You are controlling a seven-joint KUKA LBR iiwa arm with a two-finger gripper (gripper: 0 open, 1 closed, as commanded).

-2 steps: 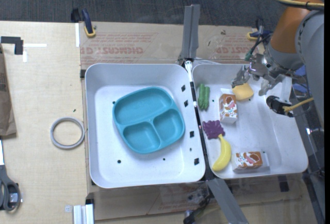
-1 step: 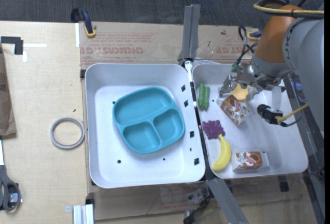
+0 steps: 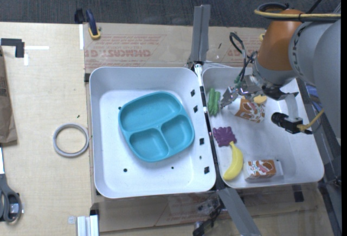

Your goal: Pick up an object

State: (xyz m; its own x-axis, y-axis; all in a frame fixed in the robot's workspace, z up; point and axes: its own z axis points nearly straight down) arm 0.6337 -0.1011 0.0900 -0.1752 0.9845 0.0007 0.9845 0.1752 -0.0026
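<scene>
My gripper (image 3: 234, 94) hangs low over the back of the right bin (image 3: 303, 148), below the arm's orange band. It sits between a green vegetable toy (image 3: 214, 102) on its left and an orange-and-white carton (image 3: 250, 110) just to its right, close to both. Nearer the front of this bin lie a purple grape bunch (image 3: 223, 135), a yellow banana (image 3: 234, 162) and a small snack box (image 3: 262, 170). I see nothing held in the gripper.
The left bin (image 3: 103, 132) holds a blue divided plate (image 3: 156, 126). A grey ring (image 3: 71, 139) lies on the bench to the left, with scissors (image 3: 8, 202) at the front left corner. A metal post (image 3: 200, 34) stands behind the bins' divider.
</scene>
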